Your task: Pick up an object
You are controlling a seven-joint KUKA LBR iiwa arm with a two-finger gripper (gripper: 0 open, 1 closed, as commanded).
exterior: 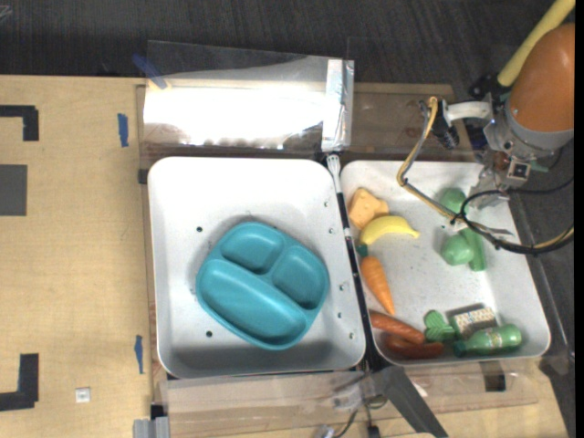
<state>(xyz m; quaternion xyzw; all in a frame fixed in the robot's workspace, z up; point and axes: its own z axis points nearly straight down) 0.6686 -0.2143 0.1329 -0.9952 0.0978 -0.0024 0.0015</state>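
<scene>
Green, lumpy plastic toy [463, 249] was seen just below the hand [495, 185] at right; its grip could not be told.

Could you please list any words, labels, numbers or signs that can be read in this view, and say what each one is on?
No text can be read here.
The small box in the right bin has a pale label with dark marks, too blurred to read.
The green bottle beside it shows no legible print.
A small white square on the wooden bench is too small to read.
</scene>
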